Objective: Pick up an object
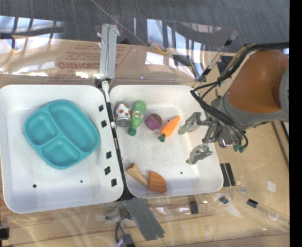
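Observation:
My gripper (pixel 194 139) hangs over the right side of the right bin (pixel 192 187), its two fingers spread wide apart with nothing between them. Just left of the upper finger lies an orange toy carrot (pixel 169 127). Further left along the bin's top sit a purple toy (pixel 153 121), a green bottle (pixel 136 116) and a small red and white can (pixel 122 113). Near the bin's front edge lie an ice cream cone piece (pixel 136 174) and an orange-brown toy (pixel 157 181).
The left bin (pixel 17 184) holds a teal divided plate (pixel 62 133). A metal divider strip (pixel 107 50) rises between the bins at the back. The arm's orange band (pixel 256 84) and cables (pixel 213 94) fill the right side.

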Robot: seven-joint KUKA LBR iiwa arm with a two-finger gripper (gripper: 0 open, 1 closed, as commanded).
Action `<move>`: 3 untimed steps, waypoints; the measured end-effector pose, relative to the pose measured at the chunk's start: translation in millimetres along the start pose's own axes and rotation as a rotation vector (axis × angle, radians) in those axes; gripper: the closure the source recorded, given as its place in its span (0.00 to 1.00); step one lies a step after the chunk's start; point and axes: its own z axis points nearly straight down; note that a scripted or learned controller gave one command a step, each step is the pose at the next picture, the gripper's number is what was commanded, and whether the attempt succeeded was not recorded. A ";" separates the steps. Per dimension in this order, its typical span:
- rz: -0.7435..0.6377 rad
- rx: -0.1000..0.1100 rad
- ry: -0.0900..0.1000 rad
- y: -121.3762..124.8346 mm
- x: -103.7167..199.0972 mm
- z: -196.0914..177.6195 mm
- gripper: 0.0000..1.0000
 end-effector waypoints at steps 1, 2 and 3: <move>0.122 0.000 -0.001 -16.9 27.1 125.7 0.00; 0.111 0.002 -0.008 -15.0 23.1 113.0 1.00; 0.101 0.004 -0.011 -21.9 28.4 -10.6 1.00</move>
